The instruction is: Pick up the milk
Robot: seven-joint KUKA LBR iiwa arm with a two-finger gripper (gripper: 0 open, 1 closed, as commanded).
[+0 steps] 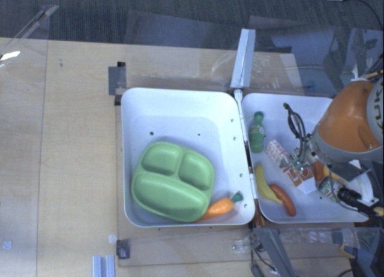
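Left bin (138,108): green divided plate (173,181), carrot (219,206).
Right bin (312,107): green bottle (257,132), milk carton (285,162), banana (265,184), sausage (283,198).
Gripper (305,157): grip unclear.

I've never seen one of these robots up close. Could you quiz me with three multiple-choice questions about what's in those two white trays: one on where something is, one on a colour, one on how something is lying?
1. Where does the carrot lie?
A. In the left bin, beside the green plate
B. In the right bin
C. On the bench outside the bins

2. What colour is the divided plate?
A. Red
B. Green
C. Blue

3. How does the green bottle rest?
A. Standing on the plate
B. Lying flat in the right bin
C. Hanging from the arm

Answers: 1 A, the carrot touches the plate's lower right edge in the left bin. 2 B, it is light green all over. 3 B, it lies along the right bin near the left wall.
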